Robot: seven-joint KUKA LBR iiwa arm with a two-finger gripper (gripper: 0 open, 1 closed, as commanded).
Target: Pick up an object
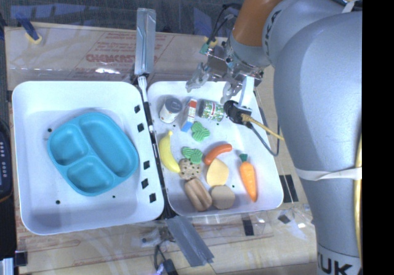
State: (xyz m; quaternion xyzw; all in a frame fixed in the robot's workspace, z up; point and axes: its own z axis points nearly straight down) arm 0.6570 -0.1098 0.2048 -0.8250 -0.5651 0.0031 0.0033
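Observation:
My gripper (210,88) hangs over the back of the right bin (266,166), fingers spread open with nothing between them. Just below it lie a green-labelled bottle (213,111), a small bottle with a red band (190,112) and a grey-lidded jar (170,107). Further forward in the same bin are a green leafy piece (200,131), a banana (165,152), a red sausage (217,151), a carrot (247,180), a cookie (189,169), a yellow wedge (217,173), a bread loaf (197,194) and a potato (223,197).
The left bin (37,206) holds a blue divided plate (92,152). A grey divider bar (144,40) runs between the bins at the back. The arm's bulky grey body (320,95) covers the right side, and a yellow cable (265,127) trails across the right bin's rim.

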